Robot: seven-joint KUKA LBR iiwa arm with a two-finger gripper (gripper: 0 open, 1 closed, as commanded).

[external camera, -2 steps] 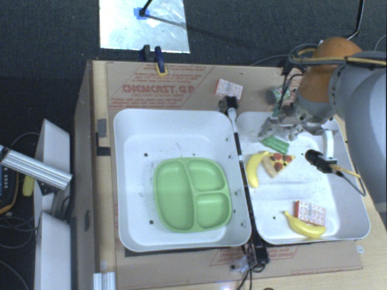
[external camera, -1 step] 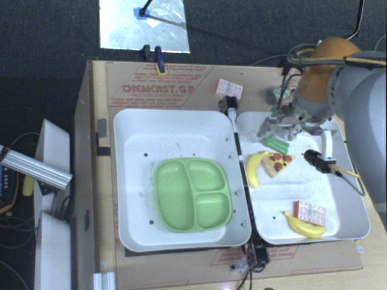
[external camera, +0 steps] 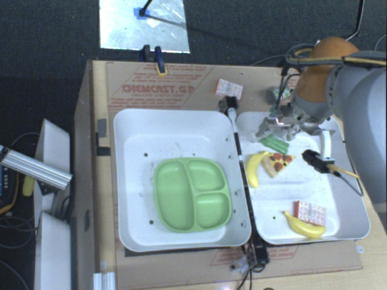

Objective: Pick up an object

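- Green piece (external camera: pixel 276 144) = likely target. It lies flat in the right bin (external camera: pixel 338 192), far-left part, just under the gripper (external camera: pixel 277 127).
- Gripper state: can't tell open vs closed from this angle; nothing seen held.
- To do it well: centre over the piece, drop straight, close across its short side. It looks thin & low, so prob. needs to go nearly to the bin floor.
- Watch the pizza slice (external camera: pixel 279 161) & banana (external camera: pixel 255 169) just beside it. A skewed descent could nudge them, and the bin wall is close too.
- Surface: smooth white plastic, so the piece may slide if hit off-centre.
- Room: 2nd banana (external camera: pixel 305 226) & box (external camera: pixel 310 211) sit at the front, well apart from the target. Left bin (external camera: pixel 139 138) has a green plate (external camera: pixel 192 193). Bench (external camera: pixel 163 89) stands on dark carpet, w/ a foil sheet (external camera: pixel 144 17) beyond.
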